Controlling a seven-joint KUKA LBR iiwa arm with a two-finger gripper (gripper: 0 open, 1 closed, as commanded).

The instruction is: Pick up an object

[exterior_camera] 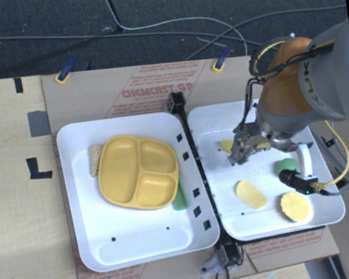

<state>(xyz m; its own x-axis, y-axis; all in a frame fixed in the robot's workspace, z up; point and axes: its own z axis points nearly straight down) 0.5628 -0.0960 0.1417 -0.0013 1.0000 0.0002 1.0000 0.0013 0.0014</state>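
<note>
I am hanging over the right bin (pixel 328 210), my gripper (pixel 238 152) low near its back-left part, close to the divider (pixel 194 165) between the two bins. Open white floor is lying in front of me toward the near rim, while my own arm is crowding the bin's right side. A pale yellow piece (pixel 227 145) is sitting just beside my fingertips; too little of it is showing to tell its long axis. Whether my fingers are parted or closed, I cannot tell, nor whether they are touching it. Nearer the front, a yellow oval piece (pixel 251 194) is lying with its long axis slanting from back-left to front-right, and a rounder yellow piece (pixel 296 206) is sitting near the front-right corner.
</note>
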